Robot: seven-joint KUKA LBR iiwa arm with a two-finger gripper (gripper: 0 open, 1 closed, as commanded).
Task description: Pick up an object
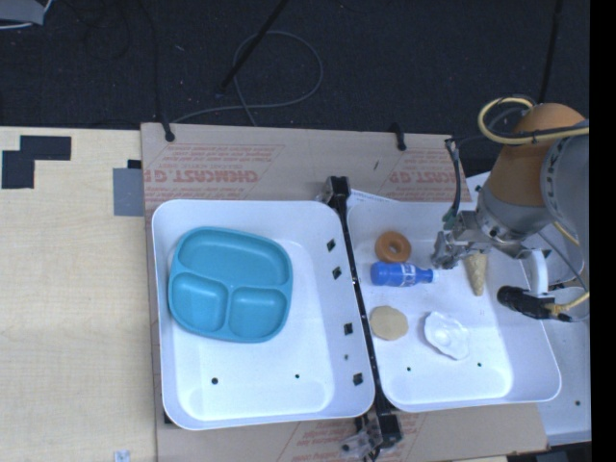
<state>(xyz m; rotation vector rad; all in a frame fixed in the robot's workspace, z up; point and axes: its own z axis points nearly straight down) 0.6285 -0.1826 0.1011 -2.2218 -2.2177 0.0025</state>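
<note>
The right bin (520, 378) holds a brown ring-shaped donut (393, 247), a blue bottle (401, 275) lying on its side, a flat tan disc (389, 322), a crumpled white piece (447, 335) and a cream cone-shaped piece (476, 273). My gripper (456, 250) hangs low over the upper middle of this bin. It is just right of the donut, above the bottle's cap end and beside the top of the cone. I see nothing clearly held in it.
A blue divided plate (231, 284) lies in the left bin (250, 393). A black divider (352, 296) runs between the bins. The grey arm with its orange band (534, 157) comes in over the right bin's far right corner. Cables (539, 301) trail at its right edge.
</note>
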